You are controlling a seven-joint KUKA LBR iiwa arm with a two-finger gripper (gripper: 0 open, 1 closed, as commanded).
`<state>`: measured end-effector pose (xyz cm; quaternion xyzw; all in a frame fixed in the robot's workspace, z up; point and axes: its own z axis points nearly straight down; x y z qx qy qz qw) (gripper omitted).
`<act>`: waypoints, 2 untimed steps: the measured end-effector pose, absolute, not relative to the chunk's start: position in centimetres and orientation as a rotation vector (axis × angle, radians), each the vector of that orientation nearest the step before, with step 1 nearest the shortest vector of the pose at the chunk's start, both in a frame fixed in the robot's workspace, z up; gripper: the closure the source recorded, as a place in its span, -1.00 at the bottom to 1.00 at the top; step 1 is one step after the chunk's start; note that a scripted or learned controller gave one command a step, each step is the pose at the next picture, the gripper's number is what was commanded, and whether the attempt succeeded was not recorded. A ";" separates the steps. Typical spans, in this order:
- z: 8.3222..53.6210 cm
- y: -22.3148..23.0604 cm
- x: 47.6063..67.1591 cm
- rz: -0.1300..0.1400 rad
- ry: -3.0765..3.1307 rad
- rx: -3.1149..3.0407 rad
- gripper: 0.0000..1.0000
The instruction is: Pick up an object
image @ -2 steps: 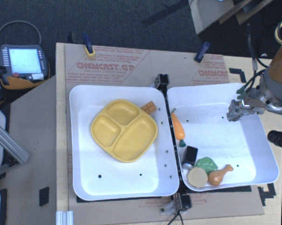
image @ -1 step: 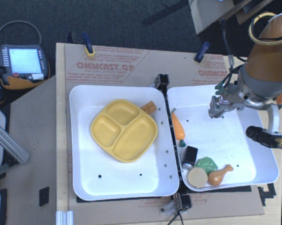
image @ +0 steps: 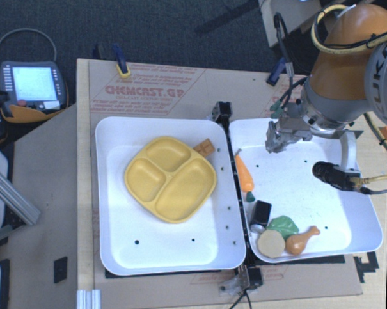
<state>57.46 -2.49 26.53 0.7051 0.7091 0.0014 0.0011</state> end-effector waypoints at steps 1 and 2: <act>26.6 2.4 59.4 0.005 2.226 2.214 1.00; 25.1 8.2 61.5 0.004 2.227 2.214 1.00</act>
